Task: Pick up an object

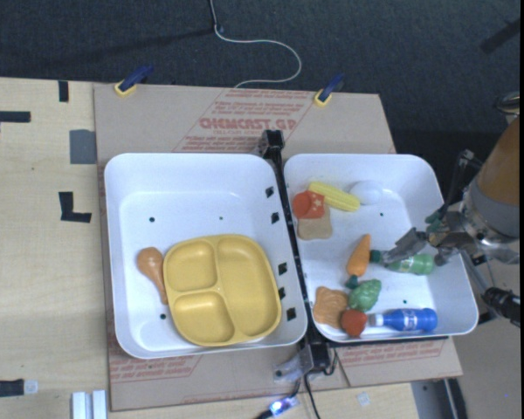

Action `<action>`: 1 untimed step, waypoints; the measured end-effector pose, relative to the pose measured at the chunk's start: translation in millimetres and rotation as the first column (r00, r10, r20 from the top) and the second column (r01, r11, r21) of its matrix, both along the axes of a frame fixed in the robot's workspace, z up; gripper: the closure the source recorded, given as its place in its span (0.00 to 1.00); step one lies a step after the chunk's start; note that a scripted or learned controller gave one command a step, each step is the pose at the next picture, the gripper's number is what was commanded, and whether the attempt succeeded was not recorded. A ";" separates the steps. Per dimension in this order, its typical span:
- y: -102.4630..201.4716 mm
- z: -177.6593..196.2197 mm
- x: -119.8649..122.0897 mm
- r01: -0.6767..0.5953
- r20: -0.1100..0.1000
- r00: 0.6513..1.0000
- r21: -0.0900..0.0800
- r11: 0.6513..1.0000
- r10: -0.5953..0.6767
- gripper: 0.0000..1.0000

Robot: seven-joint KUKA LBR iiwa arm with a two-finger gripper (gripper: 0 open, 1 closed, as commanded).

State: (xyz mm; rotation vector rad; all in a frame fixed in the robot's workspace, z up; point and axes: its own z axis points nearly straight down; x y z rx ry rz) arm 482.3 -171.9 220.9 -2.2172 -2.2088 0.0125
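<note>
Nearest the camera, along the front wall of the right bin point(454, 326), a clear bottle with a blue label point(406, 320) lies on its side, its cap end pointing left toward a small red fruit point(353, 323). Just behind that fruit sit a tan, bread-like piece point(329, 304) and a leafy green vegetable toy point(365, 291). An orange carrot point(359, 255) stands tilted a little further back. Toward the bin's rear lie a red tomato point(307, 204) on a beige block point(314, 228), with a yellow corn cob point(334, 196) just beside them and a pale white object point(367, 191) near the back wall.

From the right, the grey arm with its orange band point(499, 171) reaches over the bin's right side. Its hand point(412, 250) hangs low just right of the carrot, directly over a green bottle point(414, 264) lying on its side; whether the fingers are clenched or released I cannot tell, and the view does not settle whether the bottle is gripped.

Over in the left bin point(122, 182), a yellow divided plate point(224, 288) fills the front half, with an orange spoon point(152, 267) touching its left edge. Both bins rest on a cardboard sheet point(244, 116) on the wooden surface point(35, 251).
</note>
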 end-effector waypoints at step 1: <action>0.5 6.3 2.3 -0.004 0.012 1.000 -0.003 1.000 0.004 0.00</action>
